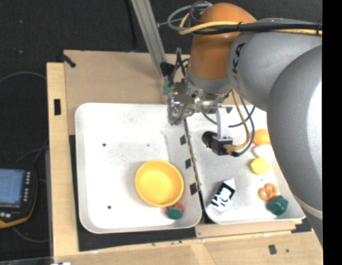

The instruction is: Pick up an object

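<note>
Hanging over the top edge where the 2 bins meet, the gripper sits up and a bit right of the yellow bowl in the left bin, and I cannot tell its state.

1. The arm is cut off by the top and right edges of the view.
2. The arm covers the upper right part of the right bin.
3. The orange object is partly hidden behind the arm.
4. The gripper is too blurred and small to read its details.
5. The small green and red object beside the yellow bowl is too small to identify.
6. The handheld screen device is cut off by the left edge.
</note>
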You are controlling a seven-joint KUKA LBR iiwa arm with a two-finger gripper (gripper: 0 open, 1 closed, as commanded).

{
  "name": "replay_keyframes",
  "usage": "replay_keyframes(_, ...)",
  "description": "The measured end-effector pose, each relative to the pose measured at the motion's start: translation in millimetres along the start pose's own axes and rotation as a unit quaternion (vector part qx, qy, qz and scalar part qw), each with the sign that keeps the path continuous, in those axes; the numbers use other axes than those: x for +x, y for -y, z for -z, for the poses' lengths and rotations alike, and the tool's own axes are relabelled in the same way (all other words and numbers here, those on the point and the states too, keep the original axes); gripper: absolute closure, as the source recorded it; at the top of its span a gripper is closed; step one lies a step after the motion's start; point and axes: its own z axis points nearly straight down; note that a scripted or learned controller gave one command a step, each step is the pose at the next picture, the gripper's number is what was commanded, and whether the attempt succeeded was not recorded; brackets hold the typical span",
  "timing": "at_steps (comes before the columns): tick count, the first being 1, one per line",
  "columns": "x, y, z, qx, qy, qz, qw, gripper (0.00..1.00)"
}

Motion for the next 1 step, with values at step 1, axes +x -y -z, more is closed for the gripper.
replay_keyframes(1,-2.7,-0.2,-1.0,0.000,0.000,-0.002,1.0000,0.00)
